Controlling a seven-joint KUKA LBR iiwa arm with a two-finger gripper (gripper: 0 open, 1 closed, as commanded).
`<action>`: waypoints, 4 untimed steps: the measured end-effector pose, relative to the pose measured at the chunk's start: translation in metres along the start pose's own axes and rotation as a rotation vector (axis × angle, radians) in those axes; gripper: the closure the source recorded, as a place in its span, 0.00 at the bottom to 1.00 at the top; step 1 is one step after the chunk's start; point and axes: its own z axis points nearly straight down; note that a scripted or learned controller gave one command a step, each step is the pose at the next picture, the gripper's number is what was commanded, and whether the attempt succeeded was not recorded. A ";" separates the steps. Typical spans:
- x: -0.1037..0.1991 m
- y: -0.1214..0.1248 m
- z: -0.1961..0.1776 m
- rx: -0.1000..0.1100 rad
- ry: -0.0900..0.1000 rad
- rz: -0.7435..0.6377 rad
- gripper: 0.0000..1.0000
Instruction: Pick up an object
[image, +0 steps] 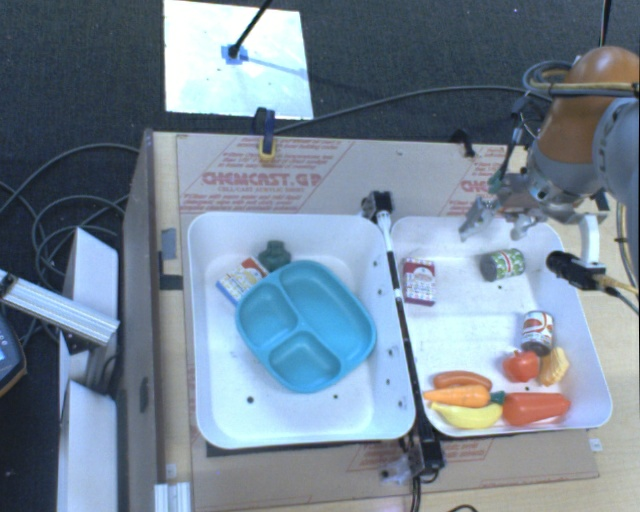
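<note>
At the upper right of the frame the end effector (494, 220) hangs over the far rim of the right bin (590, 395), its two fingers spread wide with nothing between them. Just below and right of it, apart from the fingertips, a green can (503, 264) lies on its side on the bin floor. Further left in the same bin lies a red and white box (419, 281). Toward the lower right sit a small upright can (537, 331), a tomato (520, 366), a banana (468, 415) and a carrot (460, 396). The left bin (230, 420) holds a blue divided plate (305, 325).
</note>
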 end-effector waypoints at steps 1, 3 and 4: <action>-0.033 0.000 0.072 -0.001 0.000 -0.001 0.00; -0.063 0.001 0.024 -0.004 0.000 0.000 1.00; -0.063 0.002 0.013 -0.008 -0.001 -0.002 1.00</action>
